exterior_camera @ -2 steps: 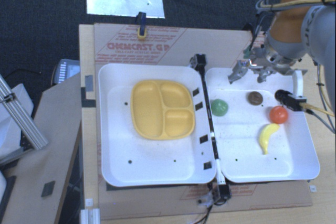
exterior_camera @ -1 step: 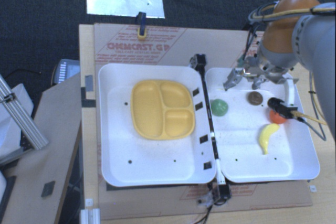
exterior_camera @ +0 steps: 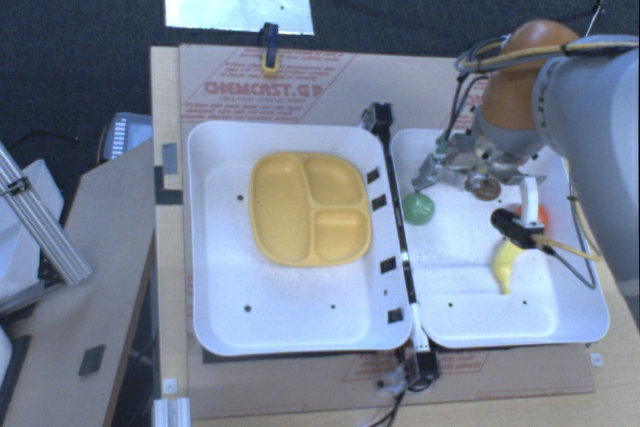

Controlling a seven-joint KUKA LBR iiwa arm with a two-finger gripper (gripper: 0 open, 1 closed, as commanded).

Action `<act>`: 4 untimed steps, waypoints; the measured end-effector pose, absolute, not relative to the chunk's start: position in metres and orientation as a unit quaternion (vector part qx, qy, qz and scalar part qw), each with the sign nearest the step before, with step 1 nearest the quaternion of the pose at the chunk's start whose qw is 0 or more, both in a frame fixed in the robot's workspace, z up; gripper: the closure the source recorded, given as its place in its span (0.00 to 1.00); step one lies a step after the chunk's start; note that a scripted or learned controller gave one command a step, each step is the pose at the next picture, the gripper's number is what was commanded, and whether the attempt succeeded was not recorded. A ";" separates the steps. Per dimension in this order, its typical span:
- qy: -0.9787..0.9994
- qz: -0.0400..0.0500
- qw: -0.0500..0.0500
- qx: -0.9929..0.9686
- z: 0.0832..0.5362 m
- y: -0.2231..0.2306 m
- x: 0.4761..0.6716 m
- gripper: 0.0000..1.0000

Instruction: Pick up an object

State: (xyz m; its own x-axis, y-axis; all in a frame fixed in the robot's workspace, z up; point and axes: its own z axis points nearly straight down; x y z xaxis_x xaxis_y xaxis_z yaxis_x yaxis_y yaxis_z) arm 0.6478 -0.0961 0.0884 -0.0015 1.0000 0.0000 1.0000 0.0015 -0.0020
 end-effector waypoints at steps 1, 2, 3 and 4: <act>-0.707 0.000 -0.001 -0.707 0.085 -0.096 0.649 0.00; -0.707 -0.001 -0.002 -0.707 0.097 -0.096 0.650 1.00; -0.708 -0.002 -0.002 -0.706 0.159 -0.094 0.646 1.00; -0.709 -0.003 -0.003 -0.705 0.224 -0.091 0.649 1.00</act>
